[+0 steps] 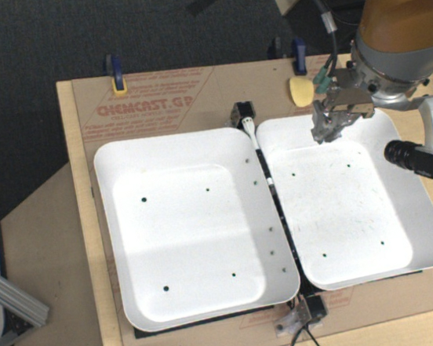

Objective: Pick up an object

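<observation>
One fixed cam, mounted above the table (pixel 89 224), looking down at a slant rather than straight overhead: the table's far edge sits toward the top of the frame, near edge toward the bottom, sides converging slightly w/ distance. Mid-range framing: both white bins fit whole, left bin (pixel 131 243) approx. centre-left, right bin (pixel 416 245) centre-right, w/ dark floor (pixel 25 43) visible beyond the far edge and along the left. The arm (pixel 402 17) comes in from the frame's upper right, cropped by the top edge, so the cam sits lower than the arm's upper links. No second view, so no overlap to report.
</observation>
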Controlling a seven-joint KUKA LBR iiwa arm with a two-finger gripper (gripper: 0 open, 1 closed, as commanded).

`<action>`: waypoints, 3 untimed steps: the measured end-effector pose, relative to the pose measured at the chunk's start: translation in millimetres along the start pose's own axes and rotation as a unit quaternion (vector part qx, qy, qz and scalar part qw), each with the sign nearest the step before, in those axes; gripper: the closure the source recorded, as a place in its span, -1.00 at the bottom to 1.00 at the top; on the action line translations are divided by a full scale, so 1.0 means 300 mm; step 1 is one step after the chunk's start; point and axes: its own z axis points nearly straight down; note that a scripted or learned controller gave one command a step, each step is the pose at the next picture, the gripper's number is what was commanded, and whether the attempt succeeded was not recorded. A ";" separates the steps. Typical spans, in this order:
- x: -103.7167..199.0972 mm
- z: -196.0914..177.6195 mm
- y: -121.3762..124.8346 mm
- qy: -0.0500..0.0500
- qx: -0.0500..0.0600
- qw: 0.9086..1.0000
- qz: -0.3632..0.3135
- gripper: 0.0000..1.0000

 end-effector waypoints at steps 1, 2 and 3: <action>0.082 0.274 0.133 0.000 -0.001 1.000 0.000 1.00; 0.271 -0.088 0.247 0.000 -0.007 1.000 -0.002 1.00; 0.483 0.263 0.397 0.000 0.000 1.000 -0.001 1.00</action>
